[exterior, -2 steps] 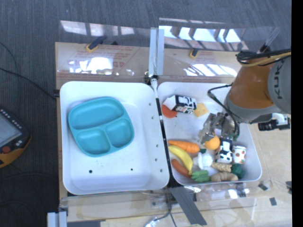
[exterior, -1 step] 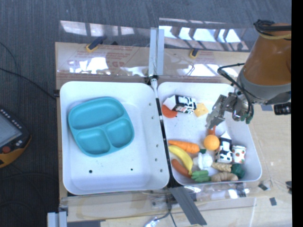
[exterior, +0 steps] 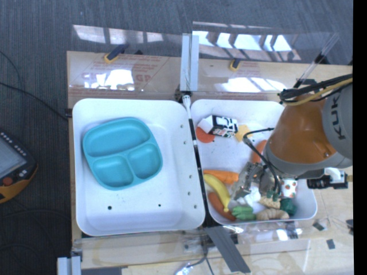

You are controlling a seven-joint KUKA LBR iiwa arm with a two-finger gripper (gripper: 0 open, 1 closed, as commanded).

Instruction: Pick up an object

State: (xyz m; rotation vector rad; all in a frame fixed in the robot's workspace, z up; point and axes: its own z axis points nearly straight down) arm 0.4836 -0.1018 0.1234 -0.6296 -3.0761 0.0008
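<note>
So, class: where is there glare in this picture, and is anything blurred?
Camera view: bright glare on the clear panels behind the bins; the tray looks sharp and evenly lit; the gripper and the toys around it are too soft to make out.

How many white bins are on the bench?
2. The left bin holds a blue divided plate. The right bin sits beside it, full of toy food such as a banana, with the gripper reaching in.

Divided tray (exterior: 121,152) in the left bin (exterior: 92,216); toy foods (exterior: 221,189) in the right bin (exterior: 304,211).
</note>
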